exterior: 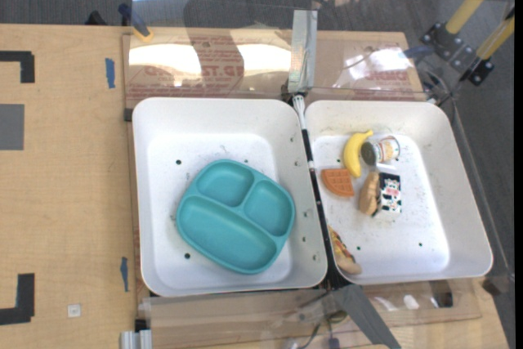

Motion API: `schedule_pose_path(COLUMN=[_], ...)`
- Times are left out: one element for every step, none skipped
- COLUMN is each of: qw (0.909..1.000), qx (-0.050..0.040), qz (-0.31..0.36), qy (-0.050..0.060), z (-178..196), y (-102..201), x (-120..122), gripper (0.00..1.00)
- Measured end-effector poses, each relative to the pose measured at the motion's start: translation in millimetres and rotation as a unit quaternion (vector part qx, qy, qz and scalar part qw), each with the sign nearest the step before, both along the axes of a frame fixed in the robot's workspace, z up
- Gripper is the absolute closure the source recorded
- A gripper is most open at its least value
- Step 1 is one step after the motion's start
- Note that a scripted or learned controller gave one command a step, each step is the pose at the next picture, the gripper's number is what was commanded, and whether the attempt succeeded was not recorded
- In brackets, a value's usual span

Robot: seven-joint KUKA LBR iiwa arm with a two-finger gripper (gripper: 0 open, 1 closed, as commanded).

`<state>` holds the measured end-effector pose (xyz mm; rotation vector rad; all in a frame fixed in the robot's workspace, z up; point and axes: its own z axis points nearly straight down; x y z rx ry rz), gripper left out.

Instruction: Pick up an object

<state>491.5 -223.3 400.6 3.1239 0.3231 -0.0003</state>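
The right white bin [433, 245] holds several small objects. A yellow banana [355, 151] lies near the bin's back left. Beside it rests a small can [382, 150] on its side. An orange waffle [337, 182] sits below the banana. A tan bread-like piece [369, 194] leans against a black-and-white carton [391, 194]. A small food item [345, 255] lies at the bin's front left corner.
The left white bin [163, 143] holds a teal divided plate [235, 215]. A clear plastic wall [245, 53] stands behind both bins. A yellow-and-black stand [470, 20] rises at the back right. Brown board [57, 176] covers the bench to the left.
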Motion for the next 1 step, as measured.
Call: schedule_pose_path(qw=[1.0000], qx=[-0.0003], qz=[-0.001], qy=[0.000], z=[7.7], y=[0.2], x=[2.9], gripper=[1.00])
